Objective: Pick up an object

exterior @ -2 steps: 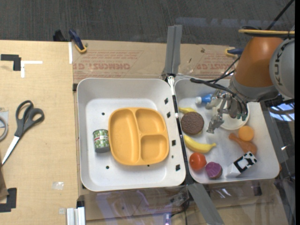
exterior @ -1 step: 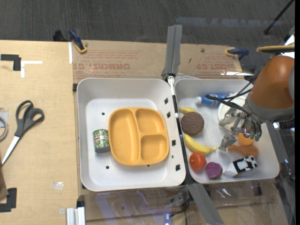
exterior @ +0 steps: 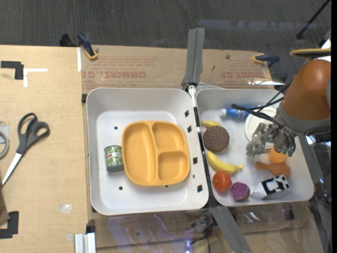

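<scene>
We hang our two-finger gripper [exterior: 261, 143] low in the right white bin [exterior: 303, 194], beside the small orange ball [exterior: 277, 156]. Whether it is parted or closed, we cannot tell; nothing visibly sits in it, so the pick looks unmade.

Red print runs across the cardboard sheet [exterior: 158, 70] behind the bins, upside down from this view; it seems to read "CHEMICALS", uncertainly. The small green can [exterior: 113, 157] bears a label too small to read.

gripper [exterior: 265, 141] low in right bin [exterior: 301, 191], just beside orange ball [exterior: 277, 156]; grasp unclear, possibly none.
</scene>
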Robot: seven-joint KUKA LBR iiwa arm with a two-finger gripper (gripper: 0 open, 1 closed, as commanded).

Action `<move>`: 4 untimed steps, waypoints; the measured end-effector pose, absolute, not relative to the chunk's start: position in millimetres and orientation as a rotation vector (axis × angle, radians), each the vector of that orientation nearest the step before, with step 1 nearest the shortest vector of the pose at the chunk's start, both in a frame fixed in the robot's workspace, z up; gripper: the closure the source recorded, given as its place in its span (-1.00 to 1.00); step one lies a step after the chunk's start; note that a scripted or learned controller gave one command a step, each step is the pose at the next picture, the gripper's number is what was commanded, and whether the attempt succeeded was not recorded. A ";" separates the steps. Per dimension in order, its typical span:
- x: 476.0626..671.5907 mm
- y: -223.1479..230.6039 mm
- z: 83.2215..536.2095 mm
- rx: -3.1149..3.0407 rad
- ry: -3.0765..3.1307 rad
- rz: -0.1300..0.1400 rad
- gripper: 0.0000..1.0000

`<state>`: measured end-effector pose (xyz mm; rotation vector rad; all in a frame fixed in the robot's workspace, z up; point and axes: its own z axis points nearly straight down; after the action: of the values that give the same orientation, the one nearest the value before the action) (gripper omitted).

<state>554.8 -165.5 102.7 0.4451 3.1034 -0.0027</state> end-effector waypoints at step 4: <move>532.5 -84.5 192.0 1.065 2.953 0.000 1.00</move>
<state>532.5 -84.5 192.0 1.0651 2.9529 0.0004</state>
